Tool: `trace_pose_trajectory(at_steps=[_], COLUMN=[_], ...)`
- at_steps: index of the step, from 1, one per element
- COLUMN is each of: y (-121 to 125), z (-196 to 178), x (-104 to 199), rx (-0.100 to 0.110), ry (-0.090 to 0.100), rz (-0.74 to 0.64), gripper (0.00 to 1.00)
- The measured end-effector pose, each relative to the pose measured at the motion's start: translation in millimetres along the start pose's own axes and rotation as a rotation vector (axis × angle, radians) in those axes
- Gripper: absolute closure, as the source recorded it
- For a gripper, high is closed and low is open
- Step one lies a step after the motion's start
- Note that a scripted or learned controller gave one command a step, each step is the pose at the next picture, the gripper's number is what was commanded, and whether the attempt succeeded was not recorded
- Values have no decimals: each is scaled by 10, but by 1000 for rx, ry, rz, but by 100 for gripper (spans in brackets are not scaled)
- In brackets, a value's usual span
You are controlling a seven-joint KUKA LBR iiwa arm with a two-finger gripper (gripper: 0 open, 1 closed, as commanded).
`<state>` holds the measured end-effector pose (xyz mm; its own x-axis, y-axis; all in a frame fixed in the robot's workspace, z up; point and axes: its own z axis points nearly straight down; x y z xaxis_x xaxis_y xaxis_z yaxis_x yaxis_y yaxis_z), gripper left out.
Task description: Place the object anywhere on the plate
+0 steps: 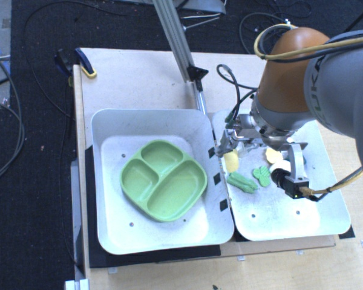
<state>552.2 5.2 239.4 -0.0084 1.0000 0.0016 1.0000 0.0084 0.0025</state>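
A light green plate (163, 179) with three compartments lies in the left bin (109, 132). In the right bin (290, 222), a small pale yellow object (231, 161) rests near the left wall. My gripper (228, 142) hangs just above that yellow piece, at the right bin's left edge. A long green piece (242, 182) lies just below the yellow one, and a second small green piece (263, 176) sits to its right. Another yellow-white piece (273, 156) lies partly under the wrist hardware. I see nothing lifted off the bin floor.
The raised divider (221, 180) between the two bins runs just left of the gripper. A slanted metal pole (178, 41) crosses behind the bins. Cables (233, 83) loop off the wrist. The arm's bulk (302, 83) covers the right bin's upper part.
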Motion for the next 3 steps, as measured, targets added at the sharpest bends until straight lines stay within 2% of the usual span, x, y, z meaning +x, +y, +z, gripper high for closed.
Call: trace_pose_trajectory(at_steps=[1, 2, 3], y=[301, 729, 791], z=[58, 94, -25], x=[557, 960, 1155], rx=[0, 0, 0], ry=[0, 0, -1], rz=[-1, 1, 3], gripper=[100, 100, 100])
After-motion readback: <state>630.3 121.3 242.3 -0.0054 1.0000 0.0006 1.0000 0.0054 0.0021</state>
